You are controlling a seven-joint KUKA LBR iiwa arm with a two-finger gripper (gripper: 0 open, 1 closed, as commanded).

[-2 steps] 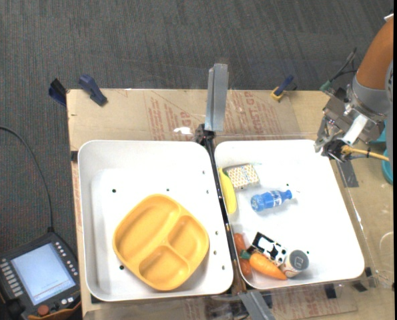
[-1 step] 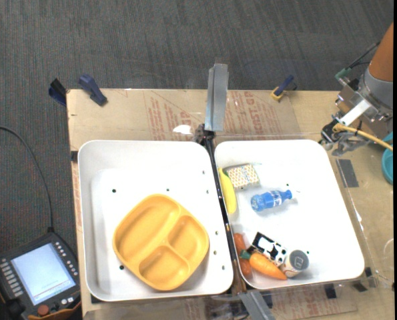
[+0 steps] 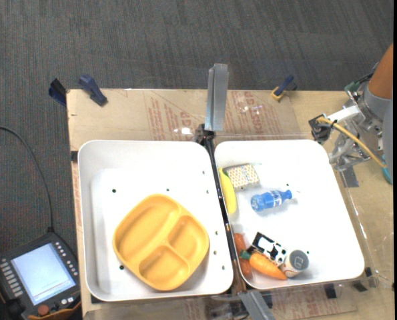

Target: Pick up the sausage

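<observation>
The sausage (image 3: pixel 240 243), a small reddish-brown piece as far as the view allows, lies against the left wall of the right bin (image 3: pixel 331 232), touching the carrot (image 3: pixel 267 267) just beside it. Near them sit 1 black-and-white toy (image 3: pixel 270 247) and 1 round cup (image 3: pixel 295 262); farther up lie a blue bottle (image 3: pixel 271 200) and a yellow banana (image 3: pixel 228 193). The pincer (image 3: pixel 348 153) hangs over the bin's upper-right rim, well apart from the sausage; its grip state cannot be told.

Bright even overhead light, soft shadows, slightly grainy
</observation>
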